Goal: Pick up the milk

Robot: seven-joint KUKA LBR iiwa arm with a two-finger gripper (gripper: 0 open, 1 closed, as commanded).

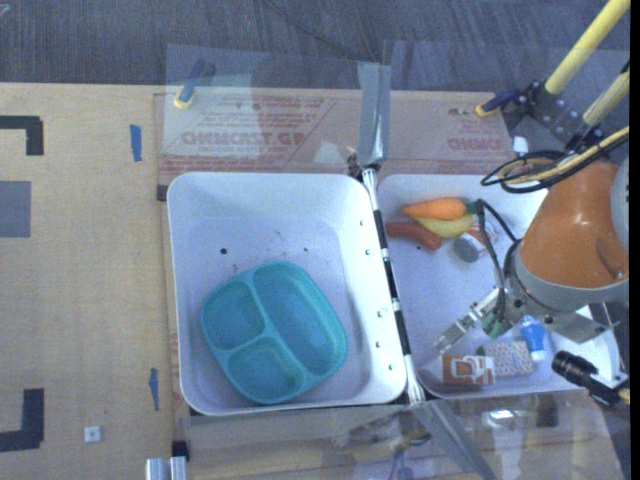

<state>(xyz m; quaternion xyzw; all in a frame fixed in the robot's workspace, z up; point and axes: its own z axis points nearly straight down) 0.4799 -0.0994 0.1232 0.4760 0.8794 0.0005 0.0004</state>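
The milk (497, 364) is a small white carton with an orange label and a blue end. It lies on its side at the front edge of the right bin (420, 288). My gripper (468, 326) hangs low under the orange wrist band, just above and to the left of the carton's upper edge. The arm's body hides part of the carton's right end. Nothing is visibly lifted off the bin floor.
A carrot (436, 209), a yellow piece (452, 226), a reddish sausage (412, 233) and a small grey disc (467, 249) lie at the back of the right bin. The left bin (200, 218) holds a teal divided tray (272, 330). Cables run past the arm at the right.
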